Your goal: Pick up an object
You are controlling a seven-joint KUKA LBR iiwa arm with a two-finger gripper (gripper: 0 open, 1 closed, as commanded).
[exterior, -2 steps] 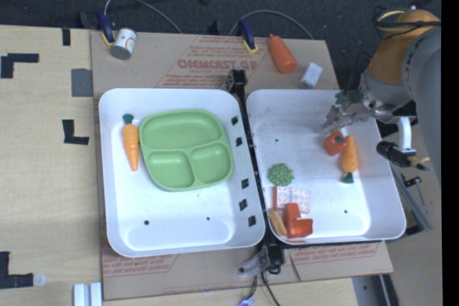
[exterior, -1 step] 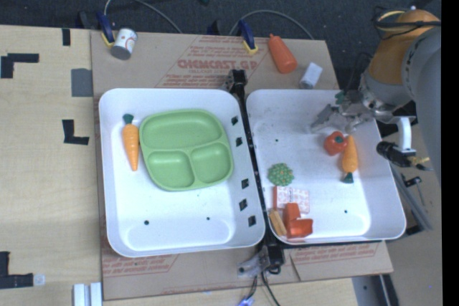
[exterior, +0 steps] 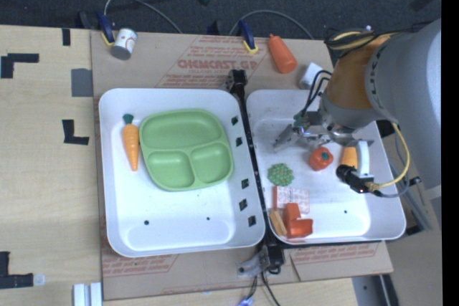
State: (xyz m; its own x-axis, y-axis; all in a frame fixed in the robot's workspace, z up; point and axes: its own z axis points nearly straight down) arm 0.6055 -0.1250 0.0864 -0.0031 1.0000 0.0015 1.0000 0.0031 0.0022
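The end effector (exterior: 285, 140) is seen spread and unladen in the right bin (exterior: 373, 226), a tomato (exterior: 320, 158) (red) lying at its four o'clock.

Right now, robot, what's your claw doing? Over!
Gripper low in right bin, nothing seen between its fingers. Tomato loose beside wrist. Green disc and orange block lie nearby.

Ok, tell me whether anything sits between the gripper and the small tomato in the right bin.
Nothing visible does. The gripper hangs over bare bin floor, and the tomato lies just to its lower right with open white floor between them. The green disc sits lower, off that line.
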